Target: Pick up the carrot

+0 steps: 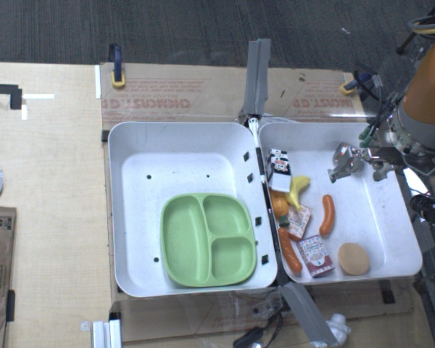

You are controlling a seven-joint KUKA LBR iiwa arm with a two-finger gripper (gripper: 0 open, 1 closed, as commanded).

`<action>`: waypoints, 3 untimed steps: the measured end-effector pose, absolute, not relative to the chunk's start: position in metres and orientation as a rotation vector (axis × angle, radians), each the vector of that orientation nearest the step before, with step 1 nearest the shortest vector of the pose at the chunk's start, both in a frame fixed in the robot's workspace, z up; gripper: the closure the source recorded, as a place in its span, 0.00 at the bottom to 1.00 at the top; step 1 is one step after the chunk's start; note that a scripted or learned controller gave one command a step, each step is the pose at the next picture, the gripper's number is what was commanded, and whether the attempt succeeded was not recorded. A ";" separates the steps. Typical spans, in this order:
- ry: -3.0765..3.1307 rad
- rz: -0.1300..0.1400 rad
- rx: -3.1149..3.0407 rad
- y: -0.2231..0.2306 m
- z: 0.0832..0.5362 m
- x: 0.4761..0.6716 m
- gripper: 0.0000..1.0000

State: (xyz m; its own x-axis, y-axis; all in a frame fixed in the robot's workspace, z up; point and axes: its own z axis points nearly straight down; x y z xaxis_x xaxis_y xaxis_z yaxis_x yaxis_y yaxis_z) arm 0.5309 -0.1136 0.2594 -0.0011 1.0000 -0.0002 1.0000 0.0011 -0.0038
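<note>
The carrot is a long orange piece lying along the left wall of the right bin, near its front corner. It sits between a small red carton and the wall. My gripper hovers over the back right part of that bin, well away from the carrot, up and to the right of it. Its fingers stand open with nothing between them.
The right bin also holds a black-and-white carton, a banana, an orange, a small pack, a sausage and a bun. In the left bin lies a green divided plate.
</note>
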 end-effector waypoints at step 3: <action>-2.065 0.003 -2.367 -0.009 0.191 0.533 1.00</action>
State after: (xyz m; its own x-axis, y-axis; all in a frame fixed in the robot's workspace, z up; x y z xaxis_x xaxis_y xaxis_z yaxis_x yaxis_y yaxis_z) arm 0.5331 -0.0095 0.1909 0.1354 0.9908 -0.0013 0.9908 -0.1354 -0.0017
